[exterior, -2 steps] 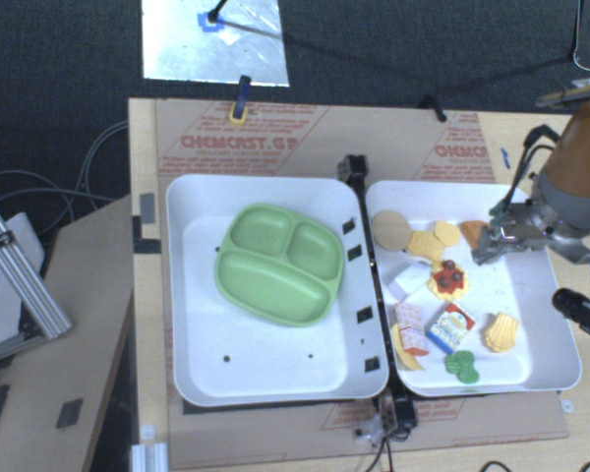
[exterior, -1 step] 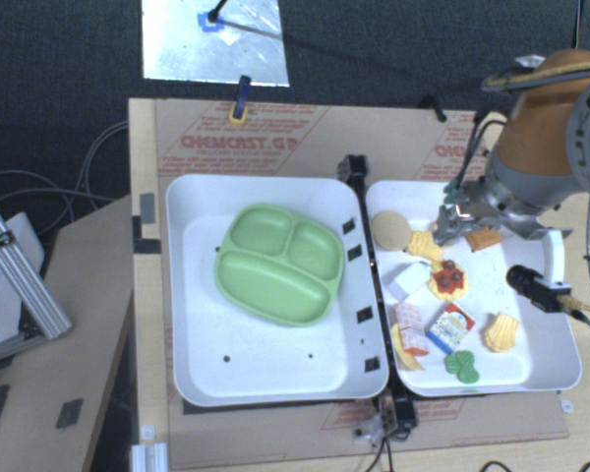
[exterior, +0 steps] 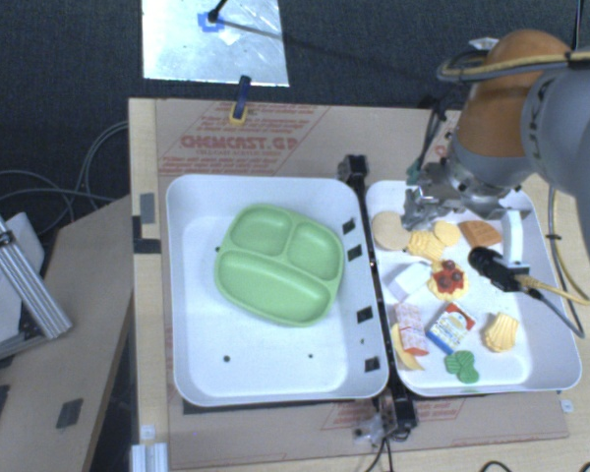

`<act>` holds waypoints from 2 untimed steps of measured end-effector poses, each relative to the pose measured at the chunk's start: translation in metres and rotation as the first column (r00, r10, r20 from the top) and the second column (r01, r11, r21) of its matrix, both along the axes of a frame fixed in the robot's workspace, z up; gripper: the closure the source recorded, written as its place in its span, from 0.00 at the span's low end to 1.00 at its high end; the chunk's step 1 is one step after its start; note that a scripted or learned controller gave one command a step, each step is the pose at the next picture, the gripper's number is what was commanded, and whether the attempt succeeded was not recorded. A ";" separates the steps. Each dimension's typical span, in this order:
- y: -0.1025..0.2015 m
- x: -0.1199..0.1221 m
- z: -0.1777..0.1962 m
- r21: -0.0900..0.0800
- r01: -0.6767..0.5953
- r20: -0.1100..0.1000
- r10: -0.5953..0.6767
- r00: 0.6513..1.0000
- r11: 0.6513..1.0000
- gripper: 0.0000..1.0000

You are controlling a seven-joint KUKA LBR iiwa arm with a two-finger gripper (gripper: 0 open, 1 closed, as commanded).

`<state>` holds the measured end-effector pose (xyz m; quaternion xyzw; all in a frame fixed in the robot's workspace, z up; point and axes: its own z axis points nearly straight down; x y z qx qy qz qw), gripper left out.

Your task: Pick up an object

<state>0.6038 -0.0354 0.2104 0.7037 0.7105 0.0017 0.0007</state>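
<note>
My gripper hangs low over the back left part of the right bin. Just below and beside it lie a round tan cookie, a yellow ridged cracker and an orange toast piece. Farther forward are a red-topped tart, a white block, a pink packet, a blue, red and white carton, a yellow ridged piece and a green piece. Nothing visibly sits between the gripper's tips.
The left bin holds a green divided plate. A black divider with clips runs between the bins. The grey arm with its orange band reaches in from the upper right.
</note>
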 end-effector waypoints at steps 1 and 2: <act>0.038 0.037 0.021 0.000 0.000 0.003 0.000 1.000 1.000 1.00; 0.057 0.046 0.019 -0.002 0.004 0.000 -0.004 1.000 1.000 1.00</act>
